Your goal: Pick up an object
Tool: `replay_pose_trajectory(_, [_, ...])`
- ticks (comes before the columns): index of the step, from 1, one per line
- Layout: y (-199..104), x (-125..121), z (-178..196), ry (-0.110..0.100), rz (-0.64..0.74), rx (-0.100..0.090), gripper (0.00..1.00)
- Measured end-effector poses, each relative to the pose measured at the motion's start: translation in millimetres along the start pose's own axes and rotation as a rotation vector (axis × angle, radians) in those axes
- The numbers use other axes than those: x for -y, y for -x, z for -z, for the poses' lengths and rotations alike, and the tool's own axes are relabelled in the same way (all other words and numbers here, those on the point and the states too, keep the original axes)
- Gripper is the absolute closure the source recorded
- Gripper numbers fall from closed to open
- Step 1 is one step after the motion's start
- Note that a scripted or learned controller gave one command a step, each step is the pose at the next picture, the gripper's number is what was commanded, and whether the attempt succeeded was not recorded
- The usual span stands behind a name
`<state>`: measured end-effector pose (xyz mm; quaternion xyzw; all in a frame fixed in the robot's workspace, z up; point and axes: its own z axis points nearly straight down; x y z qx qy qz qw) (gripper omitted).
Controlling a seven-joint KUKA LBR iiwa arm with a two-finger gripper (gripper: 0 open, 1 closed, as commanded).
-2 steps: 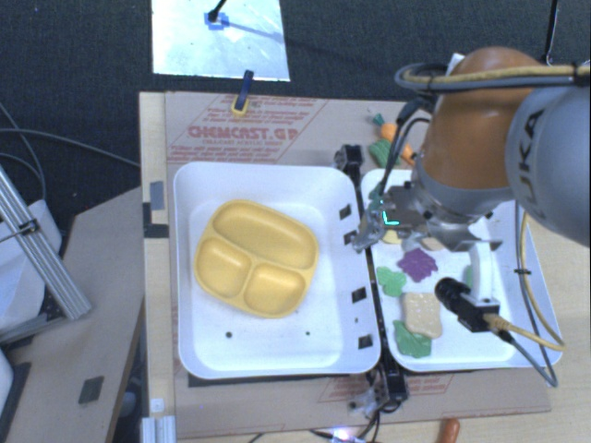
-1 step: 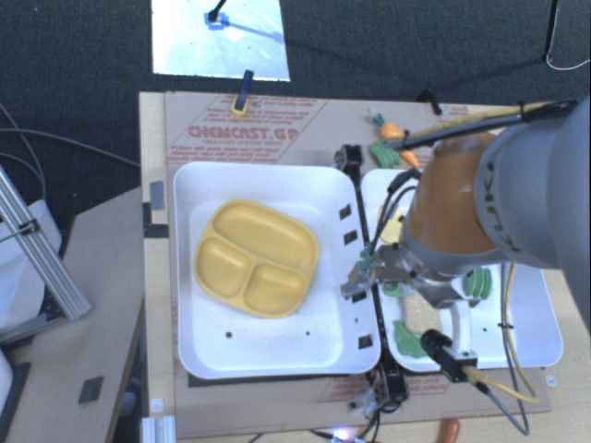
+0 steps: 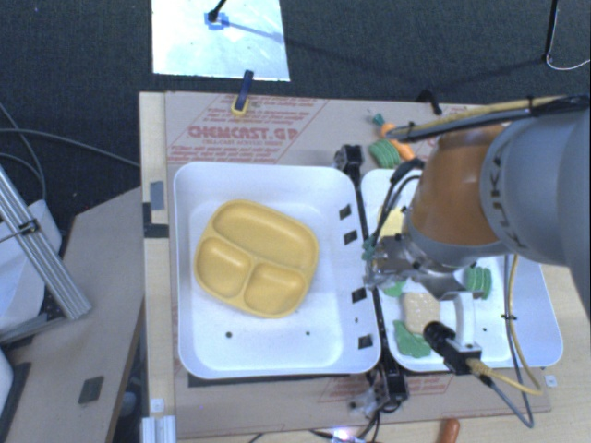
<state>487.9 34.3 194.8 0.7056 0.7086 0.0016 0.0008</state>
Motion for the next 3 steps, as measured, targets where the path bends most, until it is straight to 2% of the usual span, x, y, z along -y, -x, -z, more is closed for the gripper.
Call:
replay_pose_trajectory(1, [-24,-1,107,0.009,0.004,-0.002,1.00])
replay_pose_trajectory(2, [-52,-1,254,0.017,0.005,-0.005,1.00])
replay_pose_trajectory(3, [-185,3,133,-0.013,0.012,0.001,1.00])
